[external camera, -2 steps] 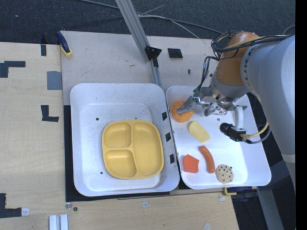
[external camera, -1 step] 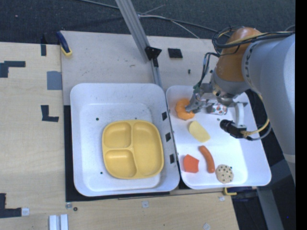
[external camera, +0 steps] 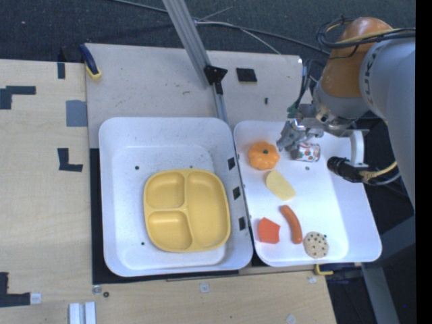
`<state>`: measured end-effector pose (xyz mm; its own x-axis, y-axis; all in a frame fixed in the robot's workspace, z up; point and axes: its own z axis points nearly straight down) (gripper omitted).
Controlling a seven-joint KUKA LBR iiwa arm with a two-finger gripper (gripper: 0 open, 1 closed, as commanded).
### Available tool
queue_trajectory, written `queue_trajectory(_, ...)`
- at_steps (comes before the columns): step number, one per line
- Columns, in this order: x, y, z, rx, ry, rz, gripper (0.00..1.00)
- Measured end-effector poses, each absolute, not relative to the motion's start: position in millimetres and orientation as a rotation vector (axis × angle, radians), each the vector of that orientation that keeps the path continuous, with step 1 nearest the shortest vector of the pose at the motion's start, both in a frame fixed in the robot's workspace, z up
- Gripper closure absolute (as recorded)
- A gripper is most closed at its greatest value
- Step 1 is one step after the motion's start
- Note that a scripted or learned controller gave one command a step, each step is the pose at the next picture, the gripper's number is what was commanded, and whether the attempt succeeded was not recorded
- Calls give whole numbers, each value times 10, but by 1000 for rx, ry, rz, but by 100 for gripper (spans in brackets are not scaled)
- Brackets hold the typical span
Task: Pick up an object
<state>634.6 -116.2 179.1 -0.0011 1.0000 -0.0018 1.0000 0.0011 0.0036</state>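
Note:
The right bin [external camera: 351,211] holds an orange pumpkin [external camera: 263,156], a pale yellow piece [external camera: 279,185], a red-orange sausage [external camera: 291,223], a red block [external camera: 268,231] and a speckled cookie [external camera: 315,244]. My gripper [external camera: 295,140] hangs low over the bin's far end, just right of the pumpkin. A small white and red object [external camera: 309,153] lies right beside the gripper, partly hidden by it. I cannot tell whether the two touch.
In the left bin [external camera: 121,181] lies a yellow divided plate [external camera: 187,209]. A slanted metal pole [external camera: 189,32] crosses the bench behind the bins. Cables and a black connector [external camera: 341,169] hang at the right bin's right side.

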Motion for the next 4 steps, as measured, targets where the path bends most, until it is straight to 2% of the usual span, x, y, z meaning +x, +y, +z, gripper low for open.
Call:
queue_trajectory(1, 6357, -1161, 2323, 2217, 2220, 4, 100)
queue_trajectory(2, 6156, -702, 2400, 2217, 2228, 0, 100)
queue_trajectory(3, 5851, -248, 2431, 2218, 2229, -2, 100)
queue_trajectory(4, 5648, 203, 2256, 2218, 2230, -5, 100)
